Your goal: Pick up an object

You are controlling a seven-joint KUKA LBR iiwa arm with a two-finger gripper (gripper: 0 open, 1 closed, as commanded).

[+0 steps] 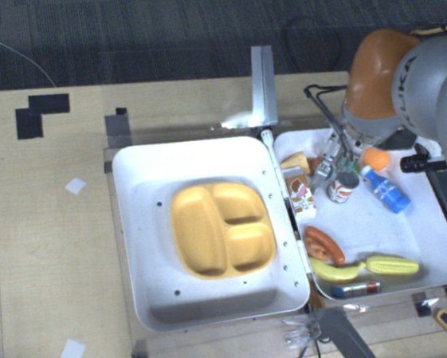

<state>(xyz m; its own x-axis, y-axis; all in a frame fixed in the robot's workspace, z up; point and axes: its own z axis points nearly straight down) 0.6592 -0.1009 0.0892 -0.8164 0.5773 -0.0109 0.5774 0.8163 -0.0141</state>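
Observation:
My gripper [335,171] hangs over the back left part of the right bin [437,226], reaching in from the right under the orange band [374,77]. Its fingers stand open, just above a small silver can [340,191], and nothing is held between them. Right of the can lies a blue bottle [388,194] with an orange cap [374,157]. A sandwich toy [294,160] and a small carton [301,198] lie to the left of the gripper. Near the front lie a red sausage [323,245], a banana [335,270], a corn cob [392,264] and a marker [355,288].
The left bin [147,247] holds a yellow divided plate [221,229]. A metal post [263,85] stands behind the wall between the two bins. The grey arm [436,78] covers the right bin's back right corner.

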